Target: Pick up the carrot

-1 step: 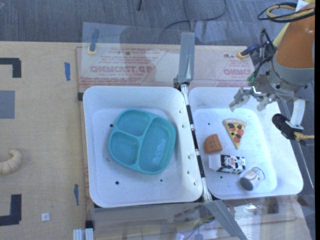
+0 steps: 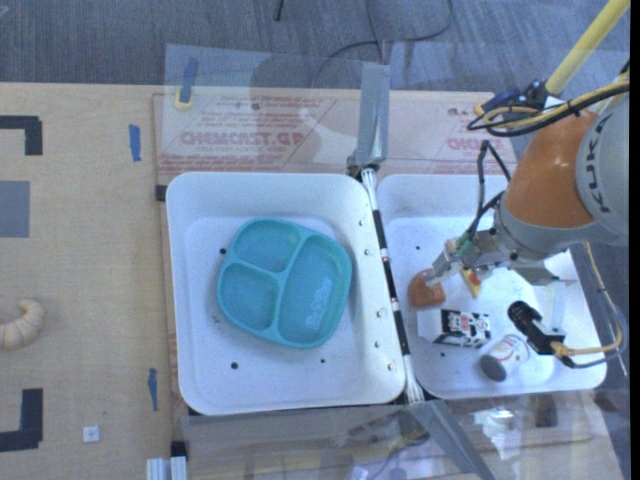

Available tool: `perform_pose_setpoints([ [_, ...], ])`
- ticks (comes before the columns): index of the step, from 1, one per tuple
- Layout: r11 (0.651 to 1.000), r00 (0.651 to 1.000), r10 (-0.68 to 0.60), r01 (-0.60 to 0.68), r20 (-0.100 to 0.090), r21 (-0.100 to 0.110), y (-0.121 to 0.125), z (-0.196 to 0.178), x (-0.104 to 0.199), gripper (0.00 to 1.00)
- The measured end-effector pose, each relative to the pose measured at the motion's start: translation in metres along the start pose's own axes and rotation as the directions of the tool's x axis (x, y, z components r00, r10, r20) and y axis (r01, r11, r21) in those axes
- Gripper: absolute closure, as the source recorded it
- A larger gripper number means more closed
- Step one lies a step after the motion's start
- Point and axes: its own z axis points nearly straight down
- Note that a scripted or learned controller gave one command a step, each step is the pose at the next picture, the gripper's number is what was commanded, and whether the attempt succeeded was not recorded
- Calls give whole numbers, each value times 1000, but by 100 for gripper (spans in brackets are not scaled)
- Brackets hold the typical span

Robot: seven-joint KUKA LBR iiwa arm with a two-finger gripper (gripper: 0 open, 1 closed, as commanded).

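Observation:
The carrot [image 2: 427,289] is a short orange stub lying at the left side of the right bin [image 2: 440,213], close to the divider. My gripper [image 2: 456,275] hangs just up and to the right of it, open. Its left finger [image 2: 444,265] reaches down to the carrot's upper end, and the carrot lies beside that finger rather than between the two. The grey arm with its orange band [image 2: 545,183] comes in from the right above the bin.
A small black and white box [image 2: 461,325] lies just below the carrot, and a grey and white cup-like thing [image 2: 499,358] sits near the bin's front edge. The left bin [image 2: 190,268] holds a teal divided plate [image 2: 285,281]. A pale curved object [image 2: 20,325] rests on the bench at far left.

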Motion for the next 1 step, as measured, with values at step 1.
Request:
perform_pose_setpoints([
  [1,1000,1000,4,-4,0,-5,1,-10,-1,100],
])
